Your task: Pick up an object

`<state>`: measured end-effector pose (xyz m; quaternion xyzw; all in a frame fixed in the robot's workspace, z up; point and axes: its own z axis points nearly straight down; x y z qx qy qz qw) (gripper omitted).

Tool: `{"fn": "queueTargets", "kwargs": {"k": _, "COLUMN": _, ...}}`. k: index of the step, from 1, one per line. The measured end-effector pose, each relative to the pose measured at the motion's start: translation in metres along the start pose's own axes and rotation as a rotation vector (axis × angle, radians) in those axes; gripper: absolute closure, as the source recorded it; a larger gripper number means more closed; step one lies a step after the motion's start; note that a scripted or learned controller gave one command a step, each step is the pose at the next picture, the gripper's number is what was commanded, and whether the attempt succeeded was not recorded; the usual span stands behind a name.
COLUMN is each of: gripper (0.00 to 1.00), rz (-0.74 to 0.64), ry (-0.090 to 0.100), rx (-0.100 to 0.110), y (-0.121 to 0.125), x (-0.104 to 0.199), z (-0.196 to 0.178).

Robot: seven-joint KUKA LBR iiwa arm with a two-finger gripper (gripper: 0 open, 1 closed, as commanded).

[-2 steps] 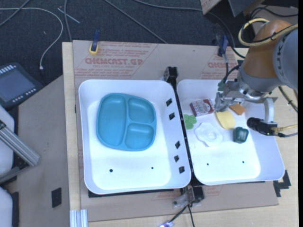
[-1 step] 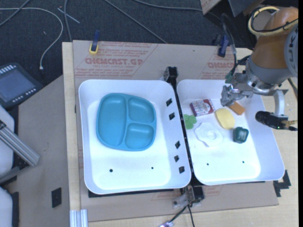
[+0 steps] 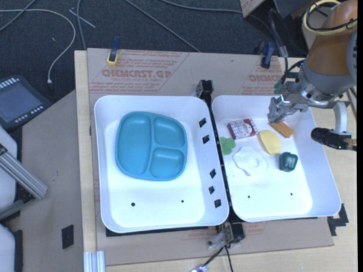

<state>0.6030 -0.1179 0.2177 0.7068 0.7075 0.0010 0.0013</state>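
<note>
The right bin (image 3: 317, 203) holds several small items. A dark red packet (image 3: 243, 128) lies near its back left. An orange piece (image 3: 283, 130) and a yellow lemon-like piece (image 3: 270, 142) touch each other in the middle. A dark teal object (image 3: 288, 161) sits to the right of a flat white piece (image 3: 249, 161). A green piece (image 3: 227, 145) lies by the bin's left wall. My gripper (image 3: 277, 112) hangs over the back of this bin, just above and behind the orange piece, with nothing seen in it.
The left bin (image 3: 108, 197) holds a blue divided plate (image 3: 152, 145). A black divider with clips (image 3: 211, 152) runs between the bins. A black fixture (image 3: 332, 136) sticks in at the right bin's right rim. Cables lie on the floor behind the bench.
</note>
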Motion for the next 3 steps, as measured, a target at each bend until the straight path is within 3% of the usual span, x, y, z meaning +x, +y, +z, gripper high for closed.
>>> {"fn": "queueTargets", "kwargs": {"k": 1, "gripper": 1.0, "rz": -0.005, "ry": 0.003, "rx": 0.004, "y": 0.001, "x": 0.056, "z": -0.005}}
{"fn": "queueTargets", "kwargs": {"k": 3, "gripper": 1.0, "rz": -0.004, "ry": 0.003, "rx": 0.008, "y": -0.031, "x": 0.163, "z": 0.003}}
